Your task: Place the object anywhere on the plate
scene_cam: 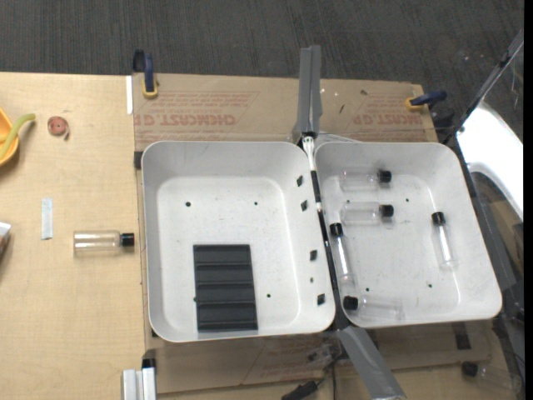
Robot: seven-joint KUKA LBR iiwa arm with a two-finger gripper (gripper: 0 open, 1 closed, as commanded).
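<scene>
A black ribbed plate (pixel 225 287) lies flat in the near part of the left bin (pixel 166 182). In the right bin (pixel 466 223) lie several clear plastic bottles with black caps. One bottle (pixel 365 179) is at the back and another (pixel 363 215) lies just in front of it. A third (pixel 445 242) is on the right side. A further one (pixel 341 255) runs along the left wall, and one (pixel 376 310) rests at the near left corner.
On the wooden bench left of the bins lies another clear bottle (pixel 98 240), with a small white strip (pixel 47 219) beside it. Brown cardboard (pixel 225 111) lies under the bins, held by clamps (pixel 146 73) at the back corners.
</scene>
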